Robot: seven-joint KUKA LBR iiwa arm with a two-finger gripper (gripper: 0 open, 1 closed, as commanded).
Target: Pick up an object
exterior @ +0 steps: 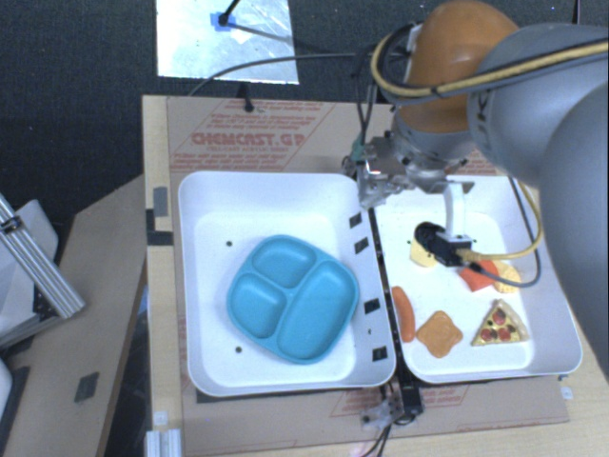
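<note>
The right bin (561, 336) holds several toy foods: a red sausage (403, 312), a brown nugget (440, 333), a pizza slice (501, 324), a yellow piece (420, 253) and an orange-red piece (481, 277) beside another yellow bit (511, 274). My gripper (373, 185) hangs over the far end of the divider between the two bins, well behind the foods. Nothing is visible in it. The arm's wrist hides the far part of the right bin.
A blue divided plate (291, 297) lies in the middle of the left bin (205, 255). A raised divider (373, 284) with black clips runs between the bins. Cardboard (247, 131) underlies both bins, and a shiny sheet (225, 27) lies behind.
</note>
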